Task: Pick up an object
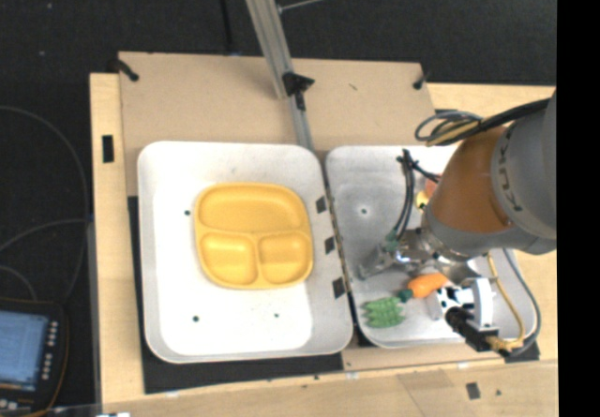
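Note:
My gripper (382, 259) is low inside the right bin (361, 186), near its middle, under the grey arm with its orange band. An orange carrot-like piece (427, 285) lies just right of and below the gripper, close to the wrist. A small green leafy piece (382, 314) rests near the bin's front edge, below the gripper and apart from it. The arm hides the right half of this bin.
The left bin (169, 312) holds a yellow divided plate (253, 234) in its upper middle. A grey metal post (272, 40) slants up from between the two bins at the back. Cables loop over the right bin's far right corner.

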### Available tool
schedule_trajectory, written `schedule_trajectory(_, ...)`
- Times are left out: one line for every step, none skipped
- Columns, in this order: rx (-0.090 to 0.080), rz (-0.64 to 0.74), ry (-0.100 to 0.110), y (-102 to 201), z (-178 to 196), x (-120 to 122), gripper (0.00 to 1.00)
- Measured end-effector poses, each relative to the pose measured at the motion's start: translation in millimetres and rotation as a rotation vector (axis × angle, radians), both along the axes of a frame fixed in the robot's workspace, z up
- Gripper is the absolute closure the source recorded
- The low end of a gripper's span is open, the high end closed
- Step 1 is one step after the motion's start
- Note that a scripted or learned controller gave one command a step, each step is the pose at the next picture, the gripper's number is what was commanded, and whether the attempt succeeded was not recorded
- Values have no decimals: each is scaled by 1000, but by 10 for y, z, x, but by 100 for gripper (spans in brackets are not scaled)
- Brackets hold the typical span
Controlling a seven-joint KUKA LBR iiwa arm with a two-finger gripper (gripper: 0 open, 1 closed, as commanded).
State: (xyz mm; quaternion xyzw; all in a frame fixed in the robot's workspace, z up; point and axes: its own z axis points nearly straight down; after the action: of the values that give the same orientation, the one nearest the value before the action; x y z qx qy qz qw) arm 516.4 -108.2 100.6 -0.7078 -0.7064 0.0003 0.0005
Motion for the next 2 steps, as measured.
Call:
schedule_trajectory(1,-5,-5,-8,111,15,100)
schedule_trajectory(-1,5,-7,2,542,36,100)
